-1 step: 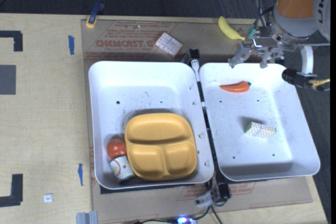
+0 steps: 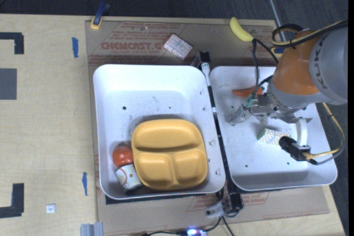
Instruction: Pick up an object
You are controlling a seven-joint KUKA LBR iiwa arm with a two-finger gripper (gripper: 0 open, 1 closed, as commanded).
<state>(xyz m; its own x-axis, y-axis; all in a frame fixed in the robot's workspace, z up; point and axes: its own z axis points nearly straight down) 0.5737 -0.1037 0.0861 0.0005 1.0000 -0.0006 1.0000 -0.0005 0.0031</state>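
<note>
We see two smooth, glossy white plastic bins [image 2: 110,119] on a matt wooden bench [image 2: 44,119], and in the left bin a matt yellow plastic tray [image 2: 168,152] with a smooth face.

I see the bench [image 2: 44,135] carrying two white bins: one [image 2: 105,119] left of my gripper [image 2: 264,119], one [image 2: 310,174] under it.
</note>
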